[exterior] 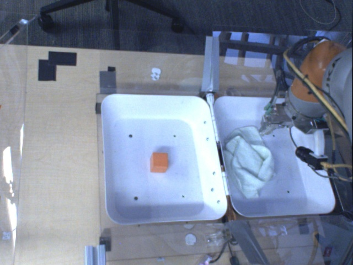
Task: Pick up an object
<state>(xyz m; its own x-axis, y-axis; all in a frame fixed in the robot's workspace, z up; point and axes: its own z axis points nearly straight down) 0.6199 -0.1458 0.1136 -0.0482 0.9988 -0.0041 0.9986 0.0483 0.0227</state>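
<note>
1. You have two candidates for the pick: an orange block point(159, 162) and a white cloth point(249, 159).
2. The orange block sits in the left bin point(116, 203), a little below and left of that bin's middle, well apart from every wall. It looks like a small cube, so it has no clear long axis; its edges run roughly parallel to the bin's walls, and you see its top face plus a slightly darker front face.
3. The block is a plain, saturated orange with no markings you can make out, and it stands out sharply against the white floor.
4. The white cloth lies in the right bin point(309, 203), in that bin's left half, close to the wall shared with the left bin. It is crumpled into a lump whose long axis runs from upper left to lower right of the frame, slightly steeper than a diagonal, with the wider end toward the bottom.
5. The cloth is off-white with soft folds and shadowed creases; its surface looks like terry or a similar fabric, though the texture is too fine to be sure.
6. The gripper point(268, 123) hangs over the right bin's upper part, just above the cloth's upper end. The arm point(325, 73) comes in from the right of the frame, its orange band at upper right.
7. You cannot tell from this view whether the gripper is spread or closed, nor whether it touches the cloth.
</note>
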